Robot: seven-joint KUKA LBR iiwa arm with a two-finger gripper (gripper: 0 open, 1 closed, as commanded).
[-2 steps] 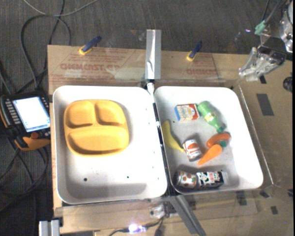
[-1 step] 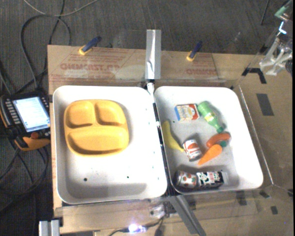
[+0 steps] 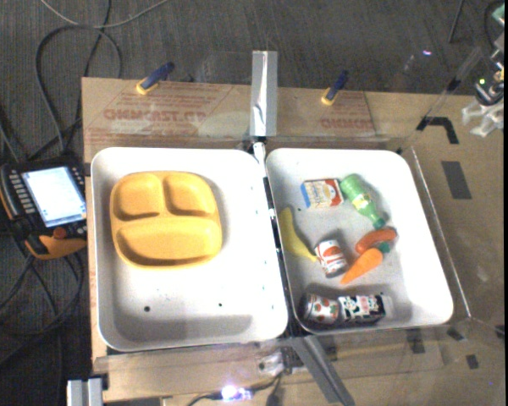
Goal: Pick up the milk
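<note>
The milk (image 3: 322, 194) is a small carton with a blue end and an orange-and-white label. It lies on its side near the back of the right bin (image 3: 423, 227). A green bottle (image 3: 361, 200) lies just to its right, almost touching it. Nothing covers the carton from above.
The right bin also holds a yellow banana (image 3: 295, 237) along the left wall, a small red-and-white can (image 3: 330, 256), two carrots (image 3: 368, 256) and a dark can (image 3: 345, 308) at the front. A yellow divided plate (image 3: 166, 218) sits in the left bin (image 3: 186, 311).
</note>
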